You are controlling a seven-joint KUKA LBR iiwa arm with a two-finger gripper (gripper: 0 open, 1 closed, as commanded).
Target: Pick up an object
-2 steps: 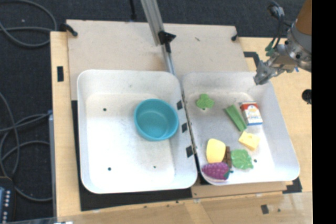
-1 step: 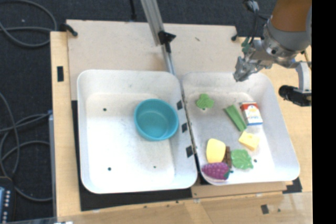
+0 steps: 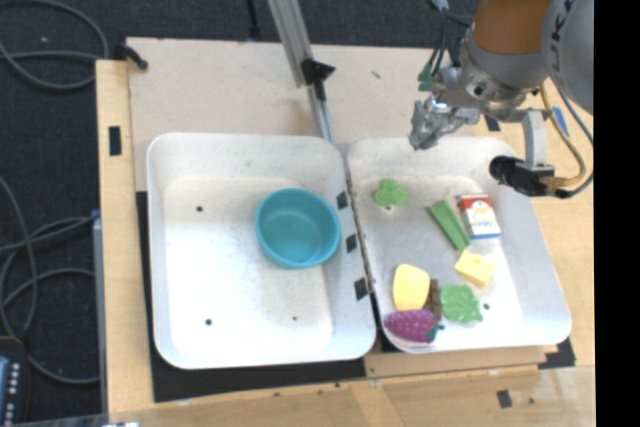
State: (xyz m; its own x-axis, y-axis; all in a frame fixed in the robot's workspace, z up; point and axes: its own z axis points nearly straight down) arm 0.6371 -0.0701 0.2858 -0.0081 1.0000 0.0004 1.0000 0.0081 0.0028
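Note:
My gripper (image 3: 427,134) hangs above the far edge of the right bin (image 3: 530,310), with nothing seen between its fingers. Below it in that bin lie a small green leafy piece (image 3: 390,195), a green stick (image 3: 447,223), a red and white carton (image 3: 481,216), a yellow wedge (image 3: 475,268), a yellow block (image 3: 410,286), a green lump (image 3: 460,304) and a purple grape bunch (image 3: 411,324). The green leafy piece is the nearest thing to the gripper, a little to its front left.
A teal bowl (image 3: 297,227) sits in the left bin (image 3: 180,315), near its right side. A slanted metal post (image 3: 287,15) rises behind the seam between the bins. The bench board (image 3: 200,85) runs behind both bins.

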